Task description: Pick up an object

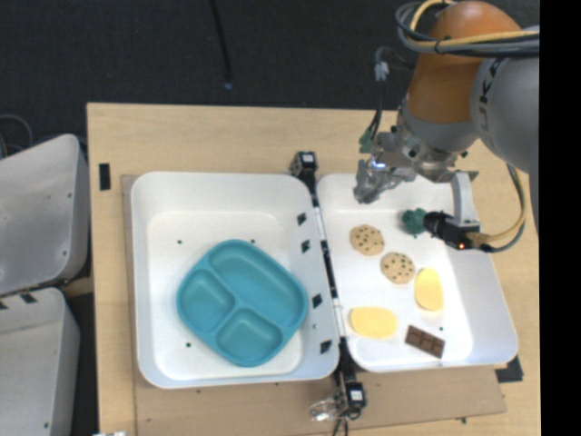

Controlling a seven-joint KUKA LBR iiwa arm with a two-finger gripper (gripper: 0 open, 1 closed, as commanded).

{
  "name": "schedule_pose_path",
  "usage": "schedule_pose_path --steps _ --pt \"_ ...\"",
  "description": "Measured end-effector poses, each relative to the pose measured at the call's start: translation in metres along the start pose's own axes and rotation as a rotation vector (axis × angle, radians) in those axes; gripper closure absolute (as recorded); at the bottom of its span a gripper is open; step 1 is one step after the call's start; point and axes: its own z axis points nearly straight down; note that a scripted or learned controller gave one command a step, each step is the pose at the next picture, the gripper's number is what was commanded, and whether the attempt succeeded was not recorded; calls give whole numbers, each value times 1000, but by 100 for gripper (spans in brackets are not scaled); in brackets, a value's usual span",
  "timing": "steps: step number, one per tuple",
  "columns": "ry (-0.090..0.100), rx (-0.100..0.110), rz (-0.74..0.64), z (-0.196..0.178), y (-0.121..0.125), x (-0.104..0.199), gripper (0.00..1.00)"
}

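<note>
So the arm (458, 71) comes in from the right and its gripper (370, 187) hangs over the far left corner of the right bin (486, 330). Honestly I can't tell whether it's spread or clenched from up here, the wrist hides too much, and I see nothing caught in it. The stuff to pick from all lies nearer than the gripper in that same bin. Closest is a chocolate chip cookie (367, 239), just on the near side of the gripper, and a second cookie (397, 267) sits beside it, a bit nearer and to the right. To the right of the gripper there's a small dark green thing (415, 222), can't make out what it is, next to a black part with a red light (451, 231) that hangs off the arm's cabling. Further toward the near edge there's a yellow oval piece (428, 290), a flatter pale yellow piece (373, 322) to its left, and a brown chocolate-looking bar (424, 341) at the near right. The left bin (145, 243) holds a teal divided plate (241, 302), well apart from the gripper.
</note>
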Motion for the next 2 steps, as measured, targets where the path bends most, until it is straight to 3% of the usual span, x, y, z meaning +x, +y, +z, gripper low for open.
schedule_pose_path --steps 1,2 --pt "0 0 -1 7 -16 49 100" --pt "1 1 -2 8 -53 89 100"
